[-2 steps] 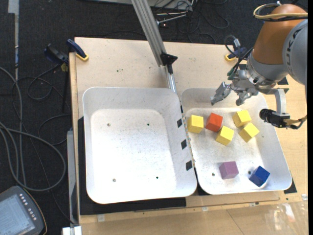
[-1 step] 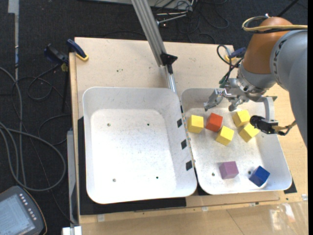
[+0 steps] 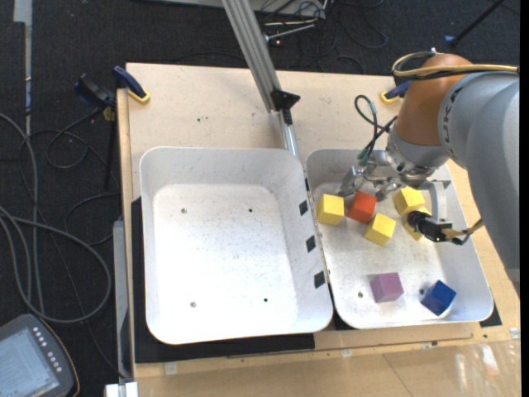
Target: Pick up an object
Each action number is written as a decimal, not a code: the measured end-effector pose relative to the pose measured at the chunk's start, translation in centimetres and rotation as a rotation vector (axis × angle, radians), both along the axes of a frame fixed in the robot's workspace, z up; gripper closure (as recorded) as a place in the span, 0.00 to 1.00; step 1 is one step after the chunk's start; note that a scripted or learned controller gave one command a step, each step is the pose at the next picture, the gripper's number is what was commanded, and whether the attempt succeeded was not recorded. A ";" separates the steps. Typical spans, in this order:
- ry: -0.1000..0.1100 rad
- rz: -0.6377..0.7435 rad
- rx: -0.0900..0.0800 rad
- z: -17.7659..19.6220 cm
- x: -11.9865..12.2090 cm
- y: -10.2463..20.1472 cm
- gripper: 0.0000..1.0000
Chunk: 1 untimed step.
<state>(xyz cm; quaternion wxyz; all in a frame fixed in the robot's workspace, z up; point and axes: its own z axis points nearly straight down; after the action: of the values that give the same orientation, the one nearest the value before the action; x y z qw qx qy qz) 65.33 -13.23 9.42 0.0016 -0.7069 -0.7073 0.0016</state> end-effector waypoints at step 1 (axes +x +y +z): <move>-0.007 0.000 -0.001 1.4 0.2 0.0 1.00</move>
<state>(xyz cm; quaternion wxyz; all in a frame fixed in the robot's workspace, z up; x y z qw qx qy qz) 65.52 -13.26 10.85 -0.0014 -0.7070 -0.7072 -0.0005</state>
